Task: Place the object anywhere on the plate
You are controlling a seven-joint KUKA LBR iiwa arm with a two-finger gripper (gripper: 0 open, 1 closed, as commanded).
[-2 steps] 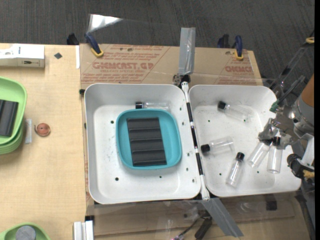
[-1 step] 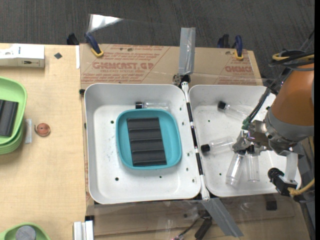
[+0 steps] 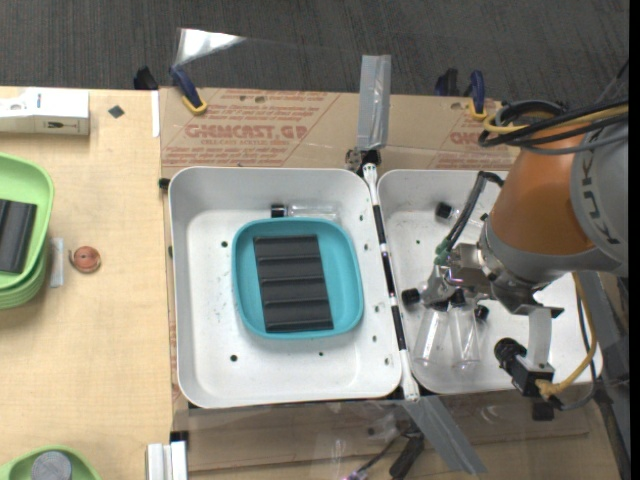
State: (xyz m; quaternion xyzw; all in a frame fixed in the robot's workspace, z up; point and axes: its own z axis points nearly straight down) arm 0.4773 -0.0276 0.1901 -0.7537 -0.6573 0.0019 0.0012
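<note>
We see the end effector [image 3: 445, 333] low in the right bin [image 3: 420, 203]; its grip we cannot tell. The teal plate [image 3: 245, 298] awaits any delivery.

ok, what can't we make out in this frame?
- Camera view, end effector: translucent and pale against the right bin; anything between its fingers can't be made out.
- Right bin floor: largely hidden under the arm.
- Dark item on the plate: its kind can't be told.
- Green tray: cut by the left edge.
</note>
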